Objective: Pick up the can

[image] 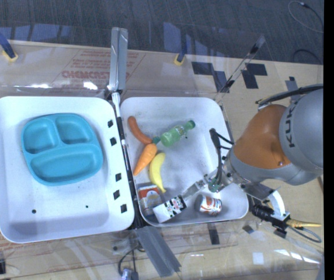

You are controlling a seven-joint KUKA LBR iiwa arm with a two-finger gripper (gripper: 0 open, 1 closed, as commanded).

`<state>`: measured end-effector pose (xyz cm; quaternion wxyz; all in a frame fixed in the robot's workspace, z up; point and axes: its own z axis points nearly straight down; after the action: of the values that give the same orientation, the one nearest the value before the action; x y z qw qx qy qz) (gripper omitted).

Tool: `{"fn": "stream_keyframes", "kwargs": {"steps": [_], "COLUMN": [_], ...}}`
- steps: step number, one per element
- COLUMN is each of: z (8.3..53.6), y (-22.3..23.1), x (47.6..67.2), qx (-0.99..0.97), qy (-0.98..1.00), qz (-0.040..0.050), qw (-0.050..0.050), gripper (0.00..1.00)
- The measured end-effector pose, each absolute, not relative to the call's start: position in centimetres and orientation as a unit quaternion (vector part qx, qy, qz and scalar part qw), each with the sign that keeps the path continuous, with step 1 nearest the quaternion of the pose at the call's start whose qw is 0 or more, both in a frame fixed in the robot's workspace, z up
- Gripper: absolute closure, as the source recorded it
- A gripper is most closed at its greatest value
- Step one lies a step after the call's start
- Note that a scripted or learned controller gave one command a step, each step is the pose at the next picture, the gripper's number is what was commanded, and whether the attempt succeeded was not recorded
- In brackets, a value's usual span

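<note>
Desk: light wooden surface under clear sheeting at the near edge; it carries two shallow white bins side by side
Can: lies in the near right corner of the right bin, close to the near wall; white and red-orange, tipped on its side; just under the tool
Tool: sits low over the right bin's near right corner, directly above the can and just beside it; I cannot tell whether it is spread or pressed together; no object is seen pinched in it
Carton: small white and dark pack, lying slanted against the near wall, left of the can; a red-and-white item lies just left of it
Arm: grey with an orange band, enters from the right of the view and bends down over the right bin's right wall
Banana: yellow, mid-bin, touching the tip of the carrot
Sausage: red-orange, farther back, left side of the bin, beside the carrot's top
Green bottle: lies slanted toward the far side of the bin, right of the sausage
Left bin: holds a blue divided plate in its far half
</note>
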<state>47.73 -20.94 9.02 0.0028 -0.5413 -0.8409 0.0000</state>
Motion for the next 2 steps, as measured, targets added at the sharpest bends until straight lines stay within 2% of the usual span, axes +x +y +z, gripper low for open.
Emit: {"fn": "stream_keyframes", "kwargs": {"steps": [2], "z": [9.01], "y": [-20.93], "x": [47.73], "qx": [-0.502], "qy": [-0.865], "qz": [-0.0001], "qw": [0.003], "gripper": [0.00]}}
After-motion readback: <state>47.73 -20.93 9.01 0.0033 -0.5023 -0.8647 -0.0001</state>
